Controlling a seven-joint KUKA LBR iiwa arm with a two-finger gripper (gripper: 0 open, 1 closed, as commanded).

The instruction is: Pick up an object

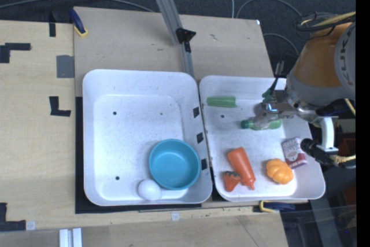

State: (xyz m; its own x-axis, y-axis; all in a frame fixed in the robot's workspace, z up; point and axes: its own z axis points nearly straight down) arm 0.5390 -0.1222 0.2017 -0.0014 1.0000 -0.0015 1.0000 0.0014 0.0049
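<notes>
You have two white bins side by side on the bench. In the left bin [104, 118] a blue bowl [173, 163] sits upright near the front right corner, and a white ball [149, 188] touches its front left edge.

The right bin [231, 194] holds more. A green cylinder [221, 102] lies flat near the back left. An orange-red carrot-shaped toy [240, 166] lies near the front, with a small red piece [230, 181] just beside its lower end. An orange rounded toy [279, 171] rests toward the front right, and a small printed packet [291, 150] lies just behind it by the right wall.

The gripper [267, 114] is down inside the right bin, right at a green bottle-like object [260, 123] that lies on its side — whether it is spread or pinching that object, you cannot tell from this angle.
</notes>
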